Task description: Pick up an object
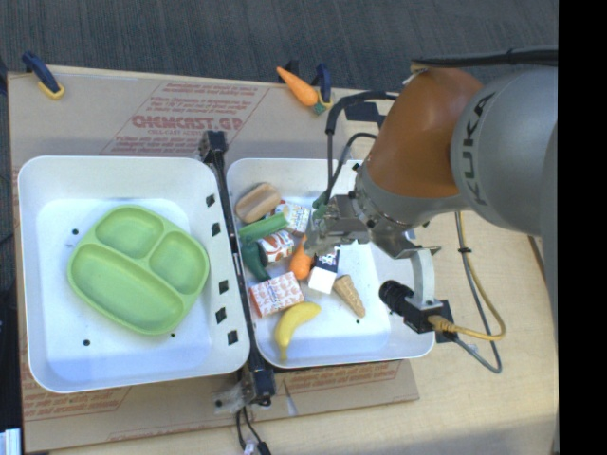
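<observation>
While the jaws (318,238) hover over the orange (301,264), I cannot tell their state.

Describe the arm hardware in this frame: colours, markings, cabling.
The arm is a bulky grey casing with a rounded orange band above the wrist and dark KUKA lettering on its side. Black cables loop beside the wrist, and a yellow cable runs from a black connector. The gripper is a dark metal assembly.

The arm (446,150) hides the right bin's (379,349) far corner and is cut off at right.
</observation>
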Action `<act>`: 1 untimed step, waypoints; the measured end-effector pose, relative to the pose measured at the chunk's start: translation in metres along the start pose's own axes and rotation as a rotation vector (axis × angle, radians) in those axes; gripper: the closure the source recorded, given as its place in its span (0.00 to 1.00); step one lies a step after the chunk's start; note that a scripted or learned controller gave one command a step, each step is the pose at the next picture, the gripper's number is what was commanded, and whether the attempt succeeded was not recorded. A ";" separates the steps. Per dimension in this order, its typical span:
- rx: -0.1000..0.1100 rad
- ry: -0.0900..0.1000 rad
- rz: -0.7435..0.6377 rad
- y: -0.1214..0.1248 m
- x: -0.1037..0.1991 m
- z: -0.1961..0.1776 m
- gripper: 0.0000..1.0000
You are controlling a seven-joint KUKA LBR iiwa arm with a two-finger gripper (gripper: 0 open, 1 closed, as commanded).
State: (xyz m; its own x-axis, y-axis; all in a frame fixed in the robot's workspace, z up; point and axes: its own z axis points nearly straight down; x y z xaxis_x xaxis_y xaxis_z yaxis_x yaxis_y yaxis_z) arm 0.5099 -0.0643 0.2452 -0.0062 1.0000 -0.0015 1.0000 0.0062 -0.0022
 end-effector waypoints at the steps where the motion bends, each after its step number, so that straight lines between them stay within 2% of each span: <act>1: 0.002 0.000 0.001 -0.004 -0.083 0.054 1.00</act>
State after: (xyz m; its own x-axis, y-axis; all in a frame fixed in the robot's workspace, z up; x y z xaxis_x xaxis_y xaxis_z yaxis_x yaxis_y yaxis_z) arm 0.5060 -0.1477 0.1908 -0.0054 1.0000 -0.0018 1.0000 0.0054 -0.0039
